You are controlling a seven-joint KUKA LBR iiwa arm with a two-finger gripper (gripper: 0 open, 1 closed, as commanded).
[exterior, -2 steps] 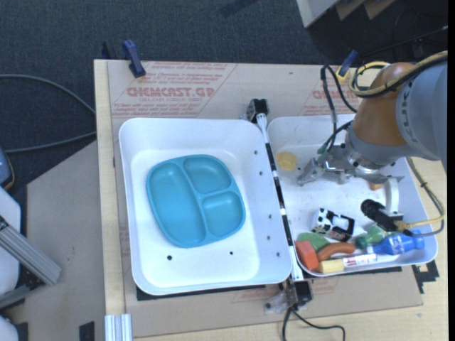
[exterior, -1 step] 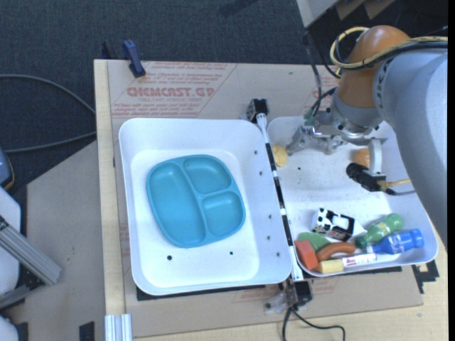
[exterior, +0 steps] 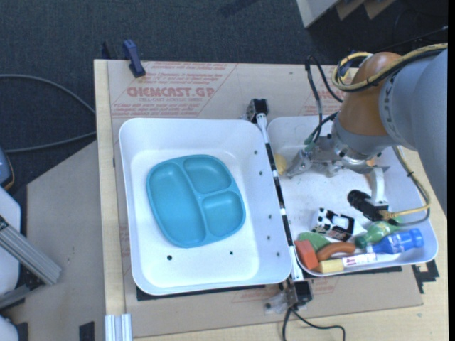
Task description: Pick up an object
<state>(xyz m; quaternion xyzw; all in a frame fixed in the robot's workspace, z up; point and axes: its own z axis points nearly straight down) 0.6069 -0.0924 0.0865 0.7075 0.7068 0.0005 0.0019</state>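
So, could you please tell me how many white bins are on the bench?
2: the left bin holds a blue divided plate; the right bin holds small items.

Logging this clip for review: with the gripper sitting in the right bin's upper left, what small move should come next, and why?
Probably a short shift toward the bin's near edge. The gripper sits over the upper left of the right bin, beside a small yellow item, while most objects, such as the orange piece and blue bottle, crowd the near edge.
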